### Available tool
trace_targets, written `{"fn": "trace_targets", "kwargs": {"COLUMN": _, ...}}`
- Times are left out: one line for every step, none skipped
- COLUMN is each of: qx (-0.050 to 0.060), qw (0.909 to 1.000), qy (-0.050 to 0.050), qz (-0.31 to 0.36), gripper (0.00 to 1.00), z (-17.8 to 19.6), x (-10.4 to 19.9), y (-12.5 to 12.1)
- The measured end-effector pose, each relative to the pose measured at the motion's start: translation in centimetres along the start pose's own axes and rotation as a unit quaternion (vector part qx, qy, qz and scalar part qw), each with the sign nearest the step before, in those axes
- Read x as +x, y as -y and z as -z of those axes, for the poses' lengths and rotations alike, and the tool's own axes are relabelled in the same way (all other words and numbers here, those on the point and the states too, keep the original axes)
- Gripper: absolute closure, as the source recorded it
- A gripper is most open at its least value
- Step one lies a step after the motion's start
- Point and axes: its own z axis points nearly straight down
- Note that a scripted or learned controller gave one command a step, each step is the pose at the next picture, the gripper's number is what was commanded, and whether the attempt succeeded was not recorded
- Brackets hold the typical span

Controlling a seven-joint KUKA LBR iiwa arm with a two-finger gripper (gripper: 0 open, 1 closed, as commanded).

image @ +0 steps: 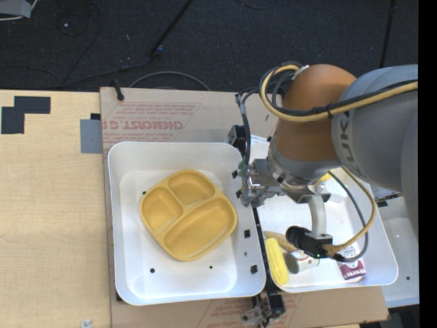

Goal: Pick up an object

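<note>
the grey, orange-banded arm [382, 128] reaches in from the right. its dark two-finger gripper [251, 187] seems to point down.

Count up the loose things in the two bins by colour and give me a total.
Yellow: 2, a divided plate in the bin on the view's left and a corn-like piece in the bin on the view's right
Dark red: 1, a small packet in the same bin as the corn-like piece
Total: 3

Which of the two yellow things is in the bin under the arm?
The small corn cob, lying along the right bin's left wall. The larger divided plate lies in the left bin.
</note>
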Motion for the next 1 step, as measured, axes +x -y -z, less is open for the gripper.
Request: {"fn": "trace_targets", "kwargs": {"qx": 0.0, "qw": 1.0, "qy": 0.001, "qz": 0.0, "gripper": 1.0, "z": 0.02, "x": 4.66, "y": 2.86}}
